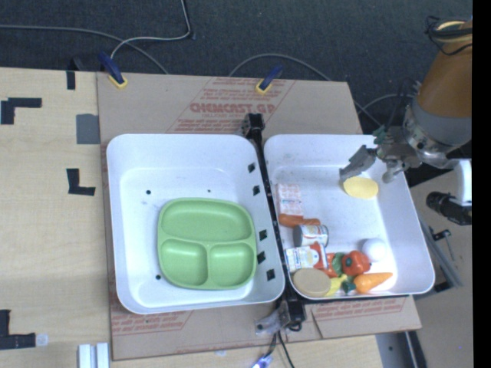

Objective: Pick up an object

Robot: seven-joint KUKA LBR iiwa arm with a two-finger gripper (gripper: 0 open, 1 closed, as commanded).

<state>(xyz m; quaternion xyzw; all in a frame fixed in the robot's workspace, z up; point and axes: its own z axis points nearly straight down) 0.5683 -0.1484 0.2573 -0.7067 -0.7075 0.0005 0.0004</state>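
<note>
Best to lower the gripper (374, 163), fingers spread and nothing between them, straight onto the yellow lemon (360, 187) lying just below it at the upper right of the right bin (399, 228), centre it, then close and lift.

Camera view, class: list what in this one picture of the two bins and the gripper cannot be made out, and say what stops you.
- Gripper over the yellow object: too blurred to tell contact.
- Arm: cut off by the right edge.
- Pile of small items in the right bin: they overlap, so shapes hide each other.
- Packet: print too small to read.
- Green tray covers part of the left bin floor.
</note>
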